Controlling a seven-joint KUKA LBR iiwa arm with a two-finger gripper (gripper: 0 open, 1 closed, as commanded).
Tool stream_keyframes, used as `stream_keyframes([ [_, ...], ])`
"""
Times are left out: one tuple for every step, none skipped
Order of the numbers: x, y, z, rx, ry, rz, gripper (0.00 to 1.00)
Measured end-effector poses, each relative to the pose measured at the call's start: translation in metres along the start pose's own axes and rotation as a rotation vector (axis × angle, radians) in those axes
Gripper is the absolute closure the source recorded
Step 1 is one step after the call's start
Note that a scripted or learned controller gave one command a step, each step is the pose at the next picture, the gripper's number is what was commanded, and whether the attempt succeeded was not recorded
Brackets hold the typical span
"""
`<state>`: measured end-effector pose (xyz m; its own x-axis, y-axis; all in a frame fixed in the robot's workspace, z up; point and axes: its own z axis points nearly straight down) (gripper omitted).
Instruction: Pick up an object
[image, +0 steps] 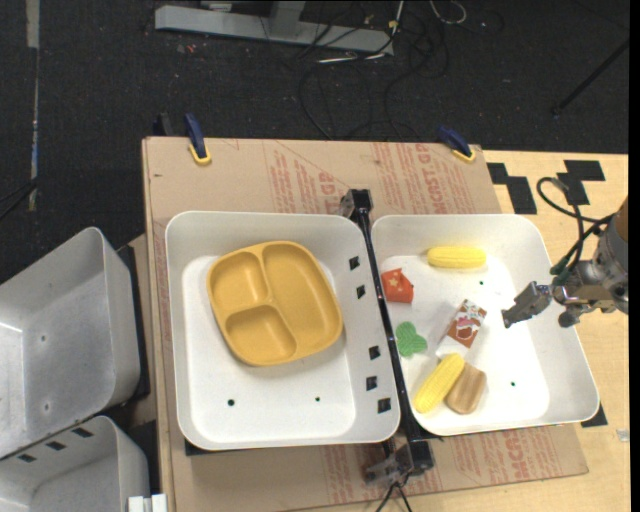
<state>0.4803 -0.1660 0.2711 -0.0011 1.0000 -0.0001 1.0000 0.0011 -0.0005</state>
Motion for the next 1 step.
stream_keyframes([
  [0.0089,0.0033,0.0594,0.006,0.002,0.002,0.00],
])
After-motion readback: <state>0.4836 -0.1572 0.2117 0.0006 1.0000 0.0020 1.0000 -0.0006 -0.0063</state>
